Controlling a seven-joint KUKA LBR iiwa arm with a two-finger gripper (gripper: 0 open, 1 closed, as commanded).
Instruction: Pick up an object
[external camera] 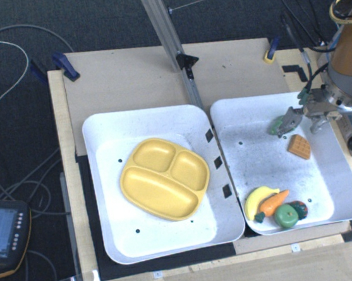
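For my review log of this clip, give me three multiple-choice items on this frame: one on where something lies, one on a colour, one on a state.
1. Where does the yellow divided plate lie?
A. left bin
B. right bin
C. on the bare bench

2. What colour is the waffle-like piece below the gripper?
A. blue
B. orange-brown
C. white

3. How do the banana, carrot and green round piece lie?
A. spread over both bins
B. stacked on the plate
C. clustered at the right bin's near edge

Answers: 1 A, the plate sits inside the left bin. 2 B, its gridded face is orange-brown. 3 C, all three touch or nearly touch by the near rim.
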